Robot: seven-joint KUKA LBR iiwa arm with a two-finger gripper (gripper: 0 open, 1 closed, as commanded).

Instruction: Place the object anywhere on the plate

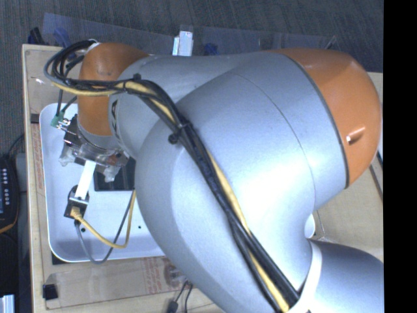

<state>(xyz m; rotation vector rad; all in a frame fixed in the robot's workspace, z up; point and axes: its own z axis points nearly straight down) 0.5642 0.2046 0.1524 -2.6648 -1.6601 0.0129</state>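
Black flat object [104, 180], partly hidden, lying on left bin [58, 230] floor.

One arm [260, 175], grey with orange bands, bearing one gripper [98, 158]. One white bin [52, 194] in plain sight at left. One flat black square [120, 178] in that bin, by the gripper. One bench [104, 276] under it all.

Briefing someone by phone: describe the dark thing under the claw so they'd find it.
Find the white bin at the view's left, beside the grey arm. Beneath the claw lies a flat black rectangle, the only dark shape on its white floor.
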